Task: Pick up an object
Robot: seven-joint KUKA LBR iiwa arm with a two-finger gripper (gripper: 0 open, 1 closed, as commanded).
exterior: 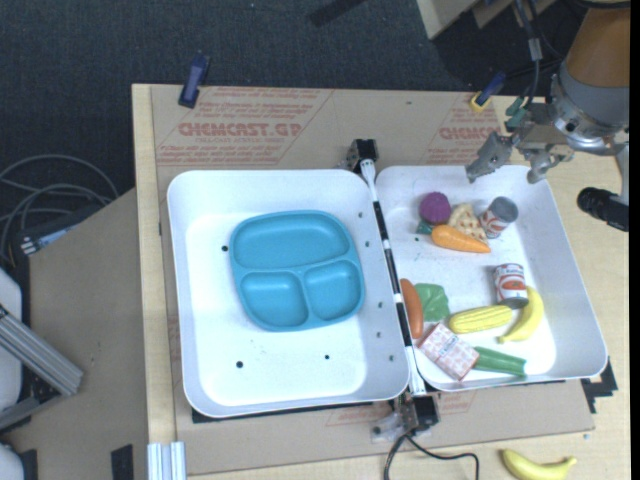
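The gripper is seen spread wide open over the far edge of the right bin, with nothing between its fingers. Just below it, inside that bin, a small grey can is found beside a purple plum-like fruit and an orange carrot. Nearer, a red-labelled can, a banana, a corn cob, a green leafy piece and a small patterned box are scattered. In the left bin a blue divided plate is laid. Another banana is left on the bench, near the front edge.
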